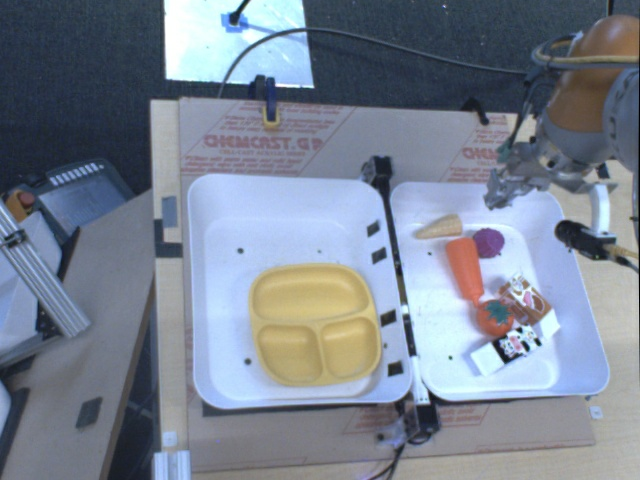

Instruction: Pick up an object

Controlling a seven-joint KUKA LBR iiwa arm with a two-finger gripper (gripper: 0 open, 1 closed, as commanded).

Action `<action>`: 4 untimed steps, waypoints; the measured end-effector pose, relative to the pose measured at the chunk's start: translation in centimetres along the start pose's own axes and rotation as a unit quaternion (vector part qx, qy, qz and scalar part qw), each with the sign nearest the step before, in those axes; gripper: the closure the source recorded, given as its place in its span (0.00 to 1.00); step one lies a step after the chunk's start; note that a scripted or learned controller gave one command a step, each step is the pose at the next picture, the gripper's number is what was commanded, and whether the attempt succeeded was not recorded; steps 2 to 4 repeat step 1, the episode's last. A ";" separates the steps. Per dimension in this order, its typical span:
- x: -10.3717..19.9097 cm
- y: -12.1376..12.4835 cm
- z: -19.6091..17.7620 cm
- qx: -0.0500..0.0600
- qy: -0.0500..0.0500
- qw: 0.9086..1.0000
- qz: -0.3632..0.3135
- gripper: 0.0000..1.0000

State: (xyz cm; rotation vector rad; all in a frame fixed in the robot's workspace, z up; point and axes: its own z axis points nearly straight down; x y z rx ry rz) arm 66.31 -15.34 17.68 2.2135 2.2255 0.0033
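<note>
Lying untouched in right bin (575,363): long orange carrot (464,268); hand (499,195) grip unclear.

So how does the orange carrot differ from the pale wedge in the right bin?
The carrot is bright orange and long; the pale wedge is cream and shorter. The carrot runs roughly up and down the view, while the wedge lies nearly across it, above the carrot's top end. The carrot's lower end meets an orange-red toy; the wedge lies apart. Both taper and rest in the right bin.

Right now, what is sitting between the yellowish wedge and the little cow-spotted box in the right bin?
In the camera view, the orange carrot lies between the wedge and the cow-spotted box, with a red-orange toy just below the carrot's lower end.
</note>
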 end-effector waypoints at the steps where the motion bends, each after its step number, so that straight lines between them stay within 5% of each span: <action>1: 0.4 0.0 -4.5 -0.001 0.000 1.000 0.000 1.00; 4: 0.4 0.0 -4.5 -0.001 0.000 1.000 0.000 1.00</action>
